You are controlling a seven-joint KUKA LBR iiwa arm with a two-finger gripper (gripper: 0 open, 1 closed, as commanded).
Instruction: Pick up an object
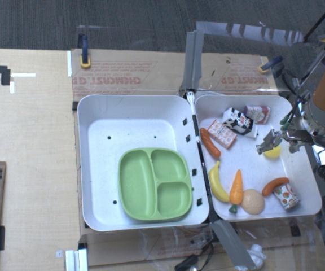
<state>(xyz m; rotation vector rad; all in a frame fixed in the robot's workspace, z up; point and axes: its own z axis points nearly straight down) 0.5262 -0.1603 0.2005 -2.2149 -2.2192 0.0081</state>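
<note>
**Gripper down over the lemon in the right bin**

We see the gripper low in the right bin, reaching in from the right, with a small yellow piece, most likely a toy lemon, just beneath it. We cannot tell whether the fingers are open, closed, or gripping the lemon: the metal parts overlap it and the gap is too small to read. We judge the step in hand to be the grasp itself, with the lift not yet made.

The next move, as we judge it, calls for the fingers to close squarely on the lemon and for a straight rise clear of the bin wall. The lemon is round and smooth, so it could slip out sideways.

Other choices lie in the same bin: a banana, a carrot, an egg touching the carrot, a sausage, a second sausage, a small carton, a wafer pack and a cow-patterned carton. The left bin holds a green tray.

On the cardboard behind the bins, red print reads mirror-wise, something like "CHEMCAST GP". The labels on the cartons are too small to read.
</note>
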